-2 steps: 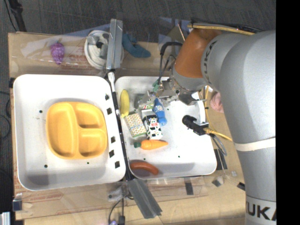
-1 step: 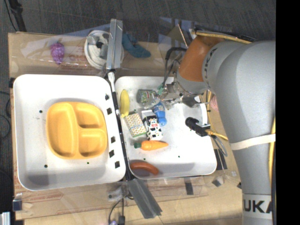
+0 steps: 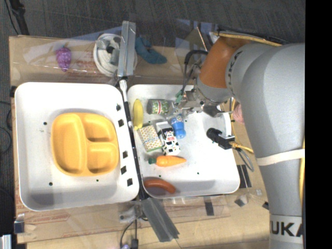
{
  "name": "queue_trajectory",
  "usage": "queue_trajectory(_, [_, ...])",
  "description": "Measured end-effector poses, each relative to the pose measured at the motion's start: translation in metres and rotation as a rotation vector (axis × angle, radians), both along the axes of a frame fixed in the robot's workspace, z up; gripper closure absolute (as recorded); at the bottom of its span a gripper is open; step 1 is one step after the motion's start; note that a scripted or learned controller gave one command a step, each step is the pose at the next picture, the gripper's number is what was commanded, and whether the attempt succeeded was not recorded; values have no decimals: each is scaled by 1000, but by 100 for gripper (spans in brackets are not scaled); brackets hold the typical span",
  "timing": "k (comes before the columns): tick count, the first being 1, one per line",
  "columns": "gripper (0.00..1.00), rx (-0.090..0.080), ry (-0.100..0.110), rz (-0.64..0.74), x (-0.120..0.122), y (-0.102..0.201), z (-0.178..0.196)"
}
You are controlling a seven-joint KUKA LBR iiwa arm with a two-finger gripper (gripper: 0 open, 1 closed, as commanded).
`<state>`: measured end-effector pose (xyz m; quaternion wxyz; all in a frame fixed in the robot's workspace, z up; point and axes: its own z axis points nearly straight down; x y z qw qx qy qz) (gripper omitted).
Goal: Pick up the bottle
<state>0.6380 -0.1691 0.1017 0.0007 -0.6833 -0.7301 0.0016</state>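
Tool [image 3: 182, 104] sits low over the far part of the right bin [image 3: 218, 176], under the arm's orange band. Cannot tell whether it is released or clenched; nothing is seen held in it.

Bottle [image 3: 178, 127]: small, blue, with a paler cap end pointing up toward the tool. It lies just below the tool in the view, on the bin floor, close to the tool tip. Contact cannot be made out.

Green can [image 3: 158, 107]: on its side, just beside the tool on the view's left, level with it.

Banana [image 3: 137, 113]: upright in the view, further left of the tool beyond the can, against the bin's left wall.

Patterned box [image 3: 149, 138]: below and left of the tool, next to the bottle's left side.

Black-and-white block [image 3: 170, 144]: directly under the bottle, touching or nearly so.

Carrot [image 3: 170, 161]: lying crosswise, below the block, well apart from the tool.

Brown sausage [image 3: 158, 184]: at the near wall, farthest below the tool within this bin.

Left bin [image 3: 31, 185]: well to the tool's left, and it holds a yellow divided plate [image 3: 85, 141].

On the counter [image 3: 31, 53] beyond the bins, up and left of the tool: teal cloth [image 3: 150, 54], white coil [image 3: 108, 53], purple grapes [image 3: 64, 57].
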Motion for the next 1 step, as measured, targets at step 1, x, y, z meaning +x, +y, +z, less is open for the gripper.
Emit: queue_trajectory(1, [100, 1, 0, 11, -25, 109, 90])
